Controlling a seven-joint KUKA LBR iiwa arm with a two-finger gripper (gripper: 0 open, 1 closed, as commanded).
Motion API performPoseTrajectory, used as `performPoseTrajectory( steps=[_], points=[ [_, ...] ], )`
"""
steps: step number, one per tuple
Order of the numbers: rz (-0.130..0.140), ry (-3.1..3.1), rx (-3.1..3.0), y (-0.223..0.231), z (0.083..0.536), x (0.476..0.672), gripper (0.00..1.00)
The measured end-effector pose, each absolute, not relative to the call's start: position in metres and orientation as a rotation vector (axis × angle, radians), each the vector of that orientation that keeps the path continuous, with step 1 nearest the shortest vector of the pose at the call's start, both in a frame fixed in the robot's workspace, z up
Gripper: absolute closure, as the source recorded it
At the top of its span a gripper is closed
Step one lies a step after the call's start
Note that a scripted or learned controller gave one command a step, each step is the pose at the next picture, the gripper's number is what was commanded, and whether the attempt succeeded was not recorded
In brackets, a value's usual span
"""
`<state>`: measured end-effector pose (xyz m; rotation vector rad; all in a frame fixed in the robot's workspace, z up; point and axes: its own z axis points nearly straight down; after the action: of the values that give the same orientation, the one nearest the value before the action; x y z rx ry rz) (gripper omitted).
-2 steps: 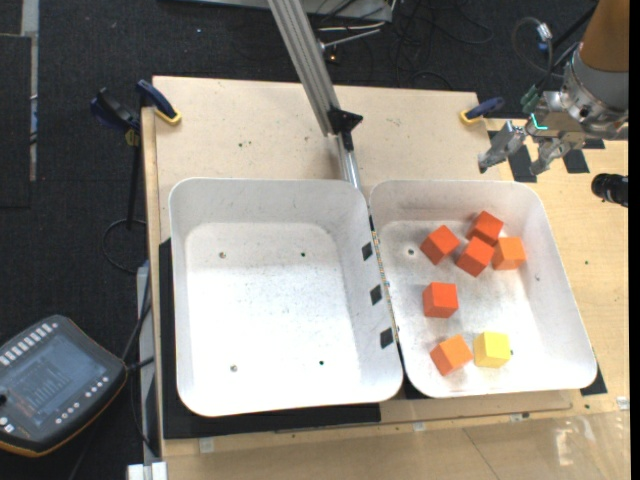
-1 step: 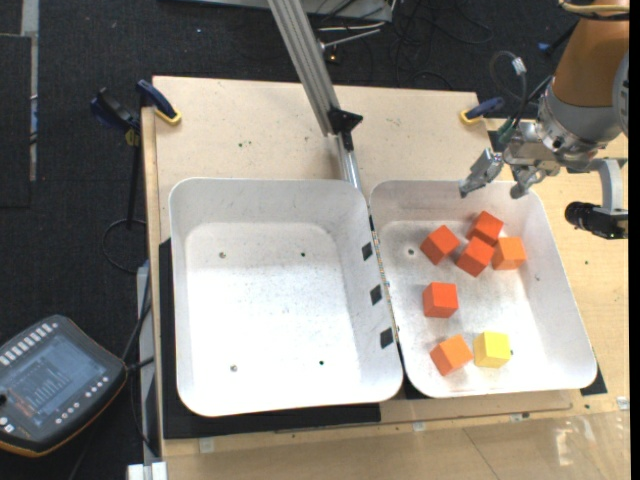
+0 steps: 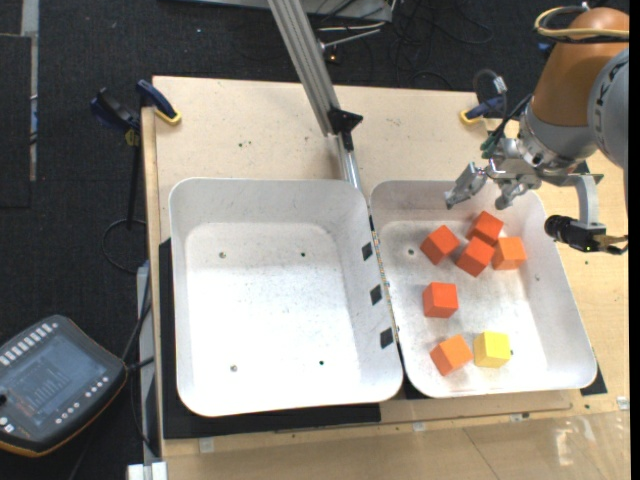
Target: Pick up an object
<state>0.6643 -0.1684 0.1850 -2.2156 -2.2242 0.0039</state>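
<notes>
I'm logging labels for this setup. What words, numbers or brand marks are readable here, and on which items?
None can be read.
Teach pendant: its screen shows lines, too blurred to read.
Cubes, e.g. the yellow cube: plain faces.
White bins: dark specks, no print.
Arm: no legible marking.

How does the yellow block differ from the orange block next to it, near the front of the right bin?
The yellow block is yellow, while the orange block beside it is orange. The yellow block lies nearer the bin's outer right wall; the orange block lies nearer the middle divider. Both are small cubes of similar size in the right bin.
</notes>
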Motion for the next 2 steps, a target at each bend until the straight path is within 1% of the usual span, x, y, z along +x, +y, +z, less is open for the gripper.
performPoseTrajectory(
  steps=[1,2],
  points=[
    [0.001,-2.225,-2.224,-0.172,0.125,0.665,0.0],
    [-0.005,-2.228,-2.226,-0.172,0.139,0.667,1.0]
  ],
)
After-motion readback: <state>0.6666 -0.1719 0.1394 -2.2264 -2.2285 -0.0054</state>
